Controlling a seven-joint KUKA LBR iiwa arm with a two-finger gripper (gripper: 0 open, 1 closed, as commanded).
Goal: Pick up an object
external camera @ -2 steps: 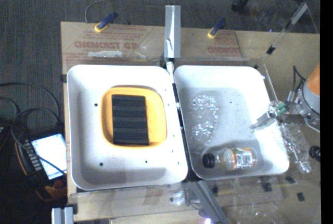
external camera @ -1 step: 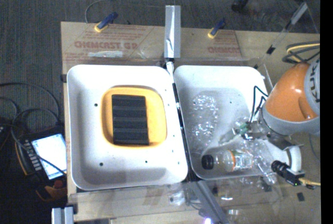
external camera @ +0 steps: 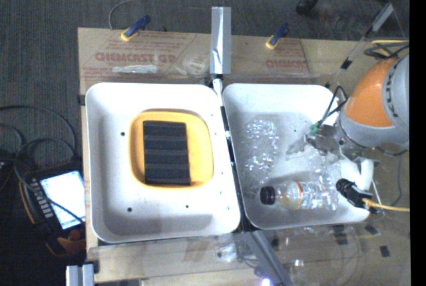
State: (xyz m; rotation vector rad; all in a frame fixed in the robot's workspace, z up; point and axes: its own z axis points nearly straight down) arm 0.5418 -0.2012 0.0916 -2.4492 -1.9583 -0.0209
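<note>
Clear plastic: a transparent plastic bottle with a black cap (external camera: 296, 195) lies on its side near the front wall of the right-hand shallow white bin (external camera: 279, 97), among glare patches on the bin floor.
Long axis: it runs left to right across the view, cap to the left, base towards the arm's side.
Bearing from gripper: the gripper (external camera: 318, 138) sits at the end of the grey arm with the orange band (external camera: 373, 105), over the right half of the same bin; the bottle lies towards the front edge and slightly left of it, near but apart.
Gripper state: the end of the tool is small and mixed with reflections, so I cannot tell how it is set or whether it touches anything; nothing can be made out in its hold.
Other candidate: a yellow rounded tray carrying a black ribbed block (external camera: 166, 151) rests in the middle of the left-hand white bin (external camera: 100, 165), well apart from the gripper.
Judgement: the bottle is the closer target; a grasp across its narrow width, at right angles to that axis, looks the likelier fit.
</note>
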